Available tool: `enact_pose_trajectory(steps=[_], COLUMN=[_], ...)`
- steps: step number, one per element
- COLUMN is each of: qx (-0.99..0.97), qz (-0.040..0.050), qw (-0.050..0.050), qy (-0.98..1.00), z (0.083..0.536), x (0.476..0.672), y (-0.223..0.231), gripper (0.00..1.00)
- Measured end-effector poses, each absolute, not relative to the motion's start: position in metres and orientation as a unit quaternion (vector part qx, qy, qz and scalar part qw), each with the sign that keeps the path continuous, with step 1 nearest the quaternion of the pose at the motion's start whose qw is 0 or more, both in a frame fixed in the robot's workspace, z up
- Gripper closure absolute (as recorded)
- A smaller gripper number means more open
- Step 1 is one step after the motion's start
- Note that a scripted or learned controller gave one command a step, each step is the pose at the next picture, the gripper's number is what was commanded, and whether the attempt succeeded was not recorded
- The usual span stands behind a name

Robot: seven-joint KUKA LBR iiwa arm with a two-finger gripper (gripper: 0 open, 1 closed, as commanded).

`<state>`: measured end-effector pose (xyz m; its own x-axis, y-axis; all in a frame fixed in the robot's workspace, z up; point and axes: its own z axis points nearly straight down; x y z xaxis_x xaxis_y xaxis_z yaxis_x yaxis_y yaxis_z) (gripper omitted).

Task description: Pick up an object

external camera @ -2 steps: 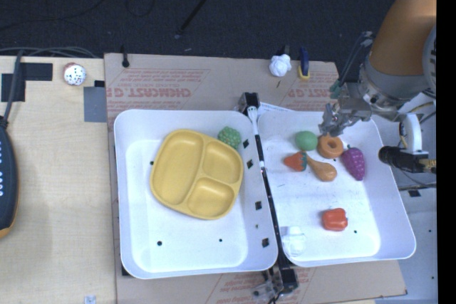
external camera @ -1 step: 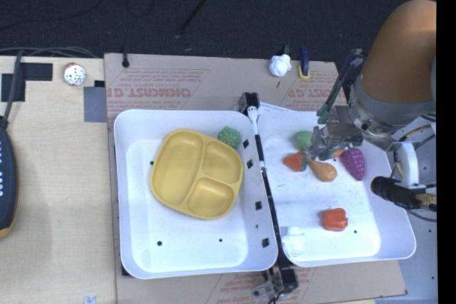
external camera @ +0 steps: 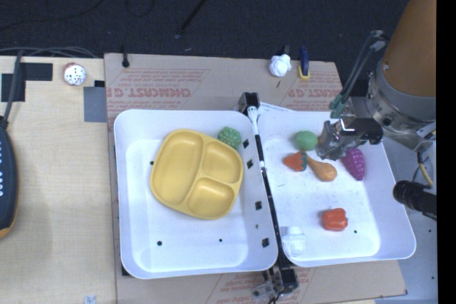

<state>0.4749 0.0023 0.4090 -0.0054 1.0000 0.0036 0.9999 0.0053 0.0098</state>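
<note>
Two shallow white bins are seen side by side on a cardboard sheet, roughly mid-frame. The left bin is taken up mostly by a yellow divided plate, with a small green bumpy thing tucked at the plate's upper right edge.

The right bin is where the toy food is scattered. A green round piece is sat near the upper middle of that bin, an orange-red piece just below it, and a tan pear-shaped piece right beside that one, possibly touching it. A purple grape bunch is placed a bit further right, and a red pepper is parked lower down, well apart from the rest.

The arm is brought in from the right side of the frame, and the gripper is lowered over the cluster, between the green piece and the grapes, just above the pear-shaped one. Whether the jaws are spread or closed can't be told from this angle, it's all dark metal overlapping itself. Nothing is clearly seen to be caught by it.

Outside the bins, a white crumpled thing and a blue-and-yellow item are left at the top edge of the cardboard, and a small spotted ball is over at upper left.
</note>
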Motion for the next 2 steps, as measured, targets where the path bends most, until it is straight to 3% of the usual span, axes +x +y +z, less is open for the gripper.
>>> enact_pose_trajectory(steps=[1, 2], qx=[0.706, 0.708], qz=[-0.0039, 0.0015], qw=[-0.004, 0.001], qy=[0.708, 0.707], z=[0.305, 0.378], x=[0.515, 0.475], y=[0.059, 0.039], gripper=[1.00, 1.00])
